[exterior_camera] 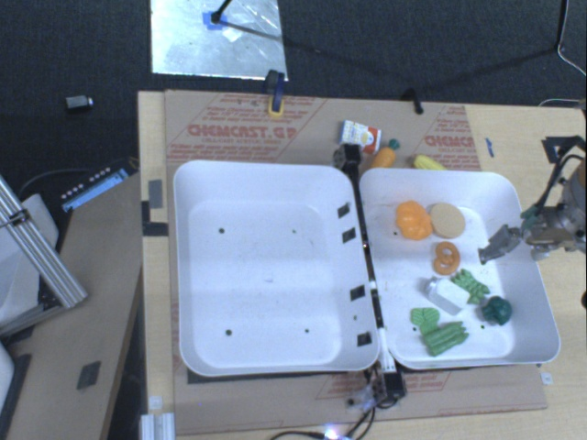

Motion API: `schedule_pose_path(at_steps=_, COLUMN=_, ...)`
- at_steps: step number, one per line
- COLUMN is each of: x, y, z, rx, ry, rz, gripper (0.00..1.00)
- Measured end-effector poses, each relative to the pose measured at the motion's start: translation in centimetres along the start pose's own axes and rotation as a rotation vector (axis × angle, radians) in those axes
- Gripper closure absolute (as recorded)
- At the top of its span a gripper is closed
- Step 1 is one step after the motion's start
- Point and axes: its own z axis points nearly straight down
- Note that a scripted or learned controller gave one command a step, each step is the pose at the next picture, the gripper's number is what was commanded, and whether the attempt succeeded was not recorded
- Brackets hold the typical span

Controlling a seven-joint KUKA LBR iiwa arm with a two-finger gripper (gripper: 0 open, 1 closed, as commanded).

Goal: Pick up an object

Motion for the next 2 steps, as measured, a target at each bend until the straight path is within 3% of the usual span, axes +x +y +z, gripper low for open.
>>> schedule_pose_path(at_steps=1, x=5.6, y=-0.8, z=14.1, rx=-0.002, ry=0.002, rz=-0.003, gripper=0.00)
schedule_pose_path(at_steps=2, x=5.7, y=8.7, z=15.1, rx=-0.005, ry=-0.001, rz=-0.001, gripper=0.00)
